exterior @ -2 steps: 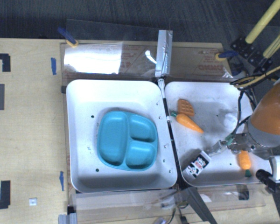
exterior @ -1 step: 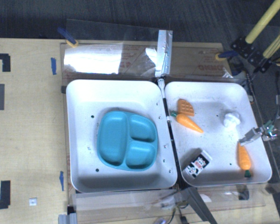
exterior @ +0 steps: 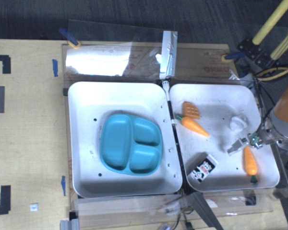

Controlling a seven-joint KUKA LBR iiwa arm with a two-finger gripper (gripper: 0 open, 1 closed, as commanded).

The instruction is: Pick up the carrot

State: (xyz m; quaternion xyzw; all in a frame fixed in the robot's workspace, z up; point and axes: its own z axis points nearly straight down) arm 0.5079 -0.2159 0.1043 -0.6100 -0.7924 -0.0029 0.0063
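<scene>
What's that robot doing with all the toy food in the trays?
The robot arm reaches in over the right bin, trying to pick up a carrot. Its pincer hovers low next to one carrot near the bin's right side. A second carrot lies by the left wall, beside a waffle-like piece. Neither carrot is lifted yet. The left bin holds a blue divided plate.

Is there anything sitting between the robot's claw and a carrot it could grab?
Nothing visible blocks it. The gripper hangs over the right bin, and one carrot lies right beside it toward the bin's front-right corner, with bare bin floor between. A second carrot lies farther off near the bin divider, touching a waffle-like toy.
</scene>
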